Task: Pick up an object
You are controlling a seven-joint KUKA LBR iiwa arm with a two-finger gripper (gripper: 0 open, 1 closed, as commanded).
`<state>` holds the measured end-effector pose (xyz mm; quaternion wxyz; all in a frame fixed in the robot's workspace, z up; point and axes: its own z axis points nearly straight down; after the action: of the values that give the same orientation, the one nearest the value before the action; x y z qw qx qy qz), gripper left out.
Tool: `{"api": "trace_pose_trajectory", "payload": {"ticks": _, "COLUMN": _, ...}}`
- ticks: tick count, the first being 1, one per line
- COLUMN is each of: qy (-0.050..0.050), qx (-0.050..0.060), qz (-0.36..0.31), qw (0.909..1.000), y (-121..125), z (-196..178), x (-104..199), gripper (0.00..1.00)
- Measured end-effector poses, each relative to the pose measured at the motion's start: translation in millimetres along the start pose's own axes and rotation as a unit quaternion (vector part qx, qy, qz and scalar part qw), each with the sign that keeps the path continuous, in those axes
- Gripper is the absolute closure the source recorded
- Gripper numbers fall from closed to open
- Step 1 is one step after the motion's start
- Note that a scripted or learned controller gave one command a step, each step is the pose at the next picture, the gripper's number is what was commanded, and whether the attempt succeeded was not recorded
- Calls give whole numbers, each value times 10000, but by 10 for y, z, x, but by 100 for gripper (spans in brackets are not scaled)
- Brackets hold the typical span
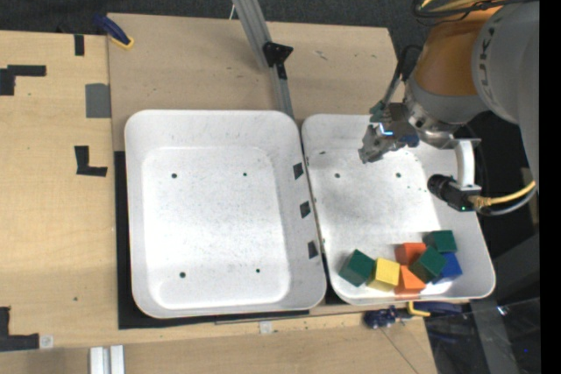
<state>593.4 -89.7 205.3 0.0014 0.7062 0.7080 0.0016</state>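
The grey two-finger pincer (375, 146) hangs over the upper part of the shallow white right-hand bin (351, 188); I cannot tell how it stands. Well apart from it, a heap of small coloured blocks (405, 265), green, yellow, orange and blue, sits in that bin's near corner. The wide white left-hand bin (210, 206) lies just beside it.

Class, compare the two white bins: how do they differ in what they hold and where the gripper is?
The right bin holds a cluster of coloured blocks in its near corner; the left bin shows bare speckled floor. The gripper hangs over the right bin's far end, away from the left bin. Both are shallow and white.
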Motion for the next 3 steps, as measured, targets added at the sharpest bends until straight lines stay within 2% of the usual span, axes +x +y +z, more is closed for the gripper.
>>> {"api": "trace_pose_trajectory", "payload": {"ticks": 1, "qy": 3, "qx": 26, "qz": 4, "qw": 10000, "y": 1, "z": -24, "x": 8, "gripper": 100}}
{"api": "trace_pose_trajectory", "payload": {"ticks": 3, "qy": 6, "qx": 38, "qz": -23, "qw": 10000, "y": -263, "z": 60, "x": 1133, "gripper": 100}}
